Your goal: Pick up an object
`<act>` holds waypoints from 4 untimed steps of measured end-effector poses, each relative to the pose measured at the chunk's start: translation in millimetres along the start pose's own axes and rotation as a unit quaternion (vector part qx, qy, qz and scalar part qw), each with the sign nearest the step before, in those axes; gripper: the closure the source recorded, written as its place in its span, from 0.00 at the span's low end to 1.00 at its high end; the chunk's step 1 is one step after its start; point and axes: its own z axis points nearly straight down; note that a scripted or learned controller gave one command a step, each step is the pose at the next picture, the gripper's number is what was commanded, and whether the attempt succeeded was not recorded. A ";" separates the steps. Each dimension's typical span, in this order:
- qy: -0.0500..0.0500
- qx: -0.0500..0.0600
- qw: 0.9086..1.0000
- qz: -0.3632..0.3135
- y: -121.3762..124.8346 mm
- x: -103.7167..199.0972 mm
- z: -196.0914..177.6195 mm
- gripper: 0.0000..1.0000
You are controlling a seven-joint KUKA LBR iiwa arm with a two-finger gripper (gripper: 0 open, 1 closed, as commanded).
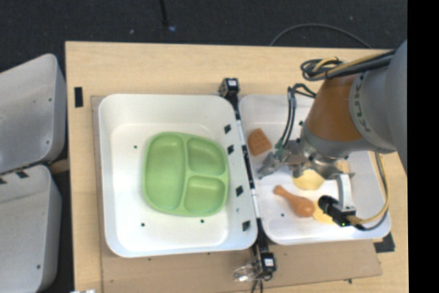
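The wooden worktop [82, 72] carries two shallow white bins side by side. The left bin [116, 147] holds a green divided plate [185, 173] with three compartments, lying flat near its middle.

The grey arm [374, 103] with its orange band reaches in from the right over the right bin [264, 110], and its wrist hangs above the middle of that bin. The tool [296, 160] sits under the wrist, pointing down into the bin; how far it is open cannot be told from this slanted look, and nothing can be seen between its fingers.

In the right bin, a brown bread-like piece [258, 142] lies near the divider between the bins, just left of the tool. A drumstick-shaped toy [295, 200], orange-brown, lies on the bin floor toward the near side, below the tool and apart from it. A pale yellow object [309, 180] lies just beside the wrist, partly hidden by it. A second yellow piece [322, 216] rests near the bin's front right, touching a black fitting with a small green light [333, 209]
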 end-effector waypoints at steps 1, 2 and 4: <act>0.000 -0.003 1.000 0.004 1.3 -1.2 -13.6 1.00; 0.000 -0.005 1.000 0.001 0.2 -3.2 -77.4 1.00; 0.000 -0.003 1.000 -0.002 6.9 -7.1 -157.0 1.00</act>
